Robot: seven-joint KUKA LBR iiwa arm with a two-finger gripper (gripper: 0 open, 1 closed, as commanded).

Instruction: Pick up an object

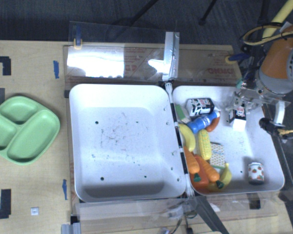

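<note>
Two-finger gripper over right white bin | grip state indeterminate | small white-and-black carton directly at its tip

One fixed camera sits above the bench and looks down at a slant. It takes in both white bins, with the arm at the right.

No legible text anywhere. Reddish print on clear panel behind bins too blurred to read. Black-and-white pattern on carton in right bin unreadable too. Small white can marking indistinct.
</note>
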